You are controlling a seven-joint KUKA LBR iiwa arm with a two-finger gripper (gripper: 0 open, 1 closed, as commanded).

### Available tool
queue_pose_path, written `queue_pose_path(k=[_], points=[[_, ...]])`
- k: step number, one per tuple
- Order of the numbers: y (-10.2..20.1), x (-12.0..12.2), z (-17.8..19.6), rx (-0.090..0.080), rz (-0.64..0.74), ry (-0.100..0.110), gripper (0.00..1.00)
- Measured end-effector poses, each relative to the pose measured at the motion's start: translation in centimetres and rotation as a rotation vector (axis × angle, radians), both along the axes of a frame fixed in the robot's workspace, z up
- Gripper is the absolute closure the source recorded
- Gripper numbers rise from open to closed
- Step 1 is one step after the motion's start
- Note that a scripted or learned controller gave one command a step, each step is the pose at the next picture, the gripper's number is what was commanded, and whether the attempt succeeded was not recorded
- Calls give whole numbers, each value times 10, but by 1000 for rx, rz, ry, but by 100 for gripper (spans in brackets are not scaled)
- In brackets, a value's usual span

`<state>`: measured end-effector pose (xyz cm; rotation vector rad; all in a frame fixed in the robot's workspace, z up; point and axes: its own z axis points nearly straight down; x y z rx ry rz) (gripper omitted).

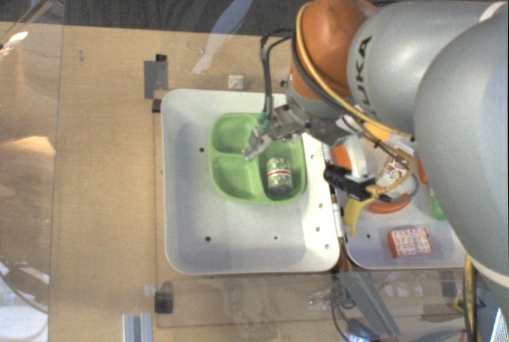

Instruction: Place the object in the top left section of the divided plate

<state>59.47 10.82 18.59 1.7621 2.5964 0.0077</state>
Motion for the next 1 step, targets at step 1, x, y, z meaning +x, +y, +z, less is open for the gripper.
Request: queue_pose_path(k=[1], points=[[-15, 37, 1, -3, 397, -3, 0]])
